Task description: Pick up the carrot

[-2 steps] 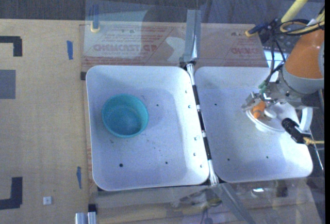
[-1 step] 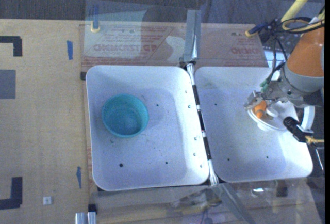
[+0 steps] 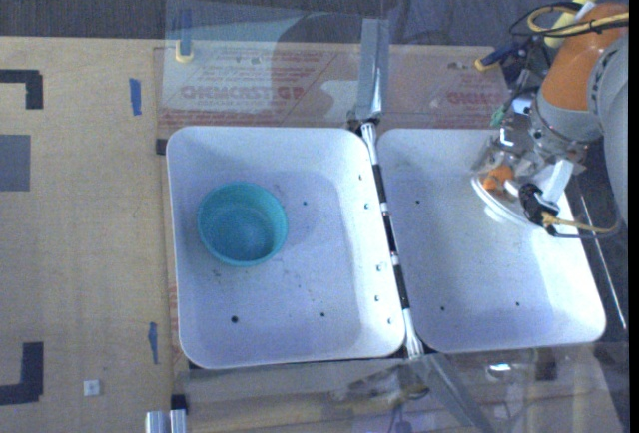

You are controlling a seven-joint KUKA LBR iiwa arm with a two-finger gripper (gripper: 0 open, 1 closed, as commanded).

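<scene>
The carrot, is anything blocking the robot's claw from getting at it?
Nothing visible does. The gripper is low over the right bin, right on top of an orange thing, apparently the carrot, near the far right corner. The teal bowl sits apart in the left bin.

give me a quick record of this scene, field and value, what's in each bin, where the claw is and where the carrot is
left bin: holds a teal bowl, upright, left of the bin's middle
right bin: arm's claw sits over its upper right part
carrot: a small orange piece shows right at the claw, in the right bin; too hidden to tell if it is gripped
arm: reaches in from the right, orange band above the wrist
task state: carrot not clearly lifted
</scene>
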